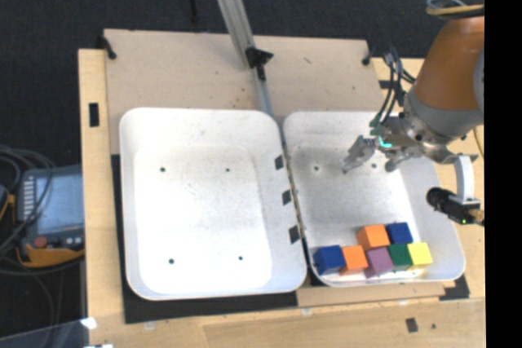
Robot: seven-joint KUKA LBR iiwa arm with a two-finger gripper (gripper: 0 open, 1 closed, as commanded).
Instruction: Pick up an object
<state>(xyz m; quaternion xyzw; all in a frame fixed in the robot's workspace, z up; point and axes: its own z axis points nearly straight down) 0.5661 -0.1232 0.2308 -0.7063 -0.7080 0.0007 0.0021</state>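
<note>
The hand (372, 156) hangs open and empty over the right bin (326, 134), well apart from the small blocks (373, 250) clustered at its near edge, which look light, stiff and easiest pinched across flat opposite faces

Arm (453, 69) cut off at right edge; tool (373, 155) finger spacing too small to tell.

White bins (204, 200) — blue, orange, purple, green and yellow cubes (377, 252) — orange band on grey arm (453, 69).
</note>
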